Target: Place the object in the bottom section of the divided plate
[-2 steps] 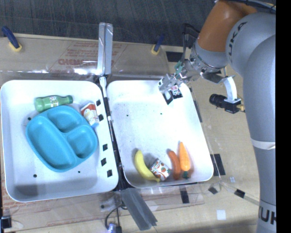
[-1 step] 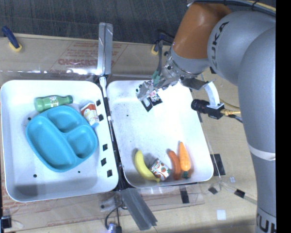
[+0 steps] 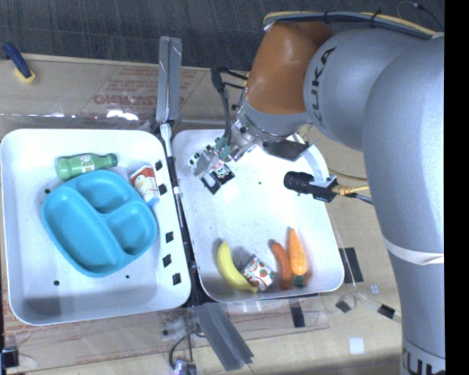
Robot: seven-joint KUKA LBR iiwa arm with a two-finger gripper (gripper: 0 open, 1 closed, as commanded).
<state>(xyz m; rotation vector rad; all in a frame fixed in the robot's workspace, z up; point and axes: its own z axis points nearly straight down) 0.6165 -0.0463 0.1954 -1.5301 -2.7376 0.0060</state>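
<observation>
Two white bins side by side on the bench, left bin [image 3: 31, 287] and right bin [image 3: 328, 241]. In the left bin sits the blue divided plate [image 3: 78, 237], three sections, tilted a bit. A green bottle [image 3: 84, 163] lies on its side at the plate's 12 o'clock, just beside the rim. A small red-and-white can [image 3: 145, 183] leans at the plate's 2 o'clock, touching or nearly touching the plate edge, hard to tell which. The arm [image 3: 375, 76] comes in from 3 o'clock, orange band above the wrist, and the gripper [image 3: 214, 165] hangs over the right bin's 11 o'clock corner, near the divider between the bins. Its tip is a small cluttered patch from here; whether it is released, clenched or grasping anything, cannot tell. At the right bin's 6 o'clock edge four things cluster: a banana [image 3: 228, 266] on the left, a small red-patterned can [image 3: 257, 273] touching it, then an orange-red pepper-like piece [image 3: 281, 263] and a carrot [image 3: 297, 253] side by side. Those four are well apart from the gripper. Which one is the task object is unclear; none lies on the plate.
</observation>
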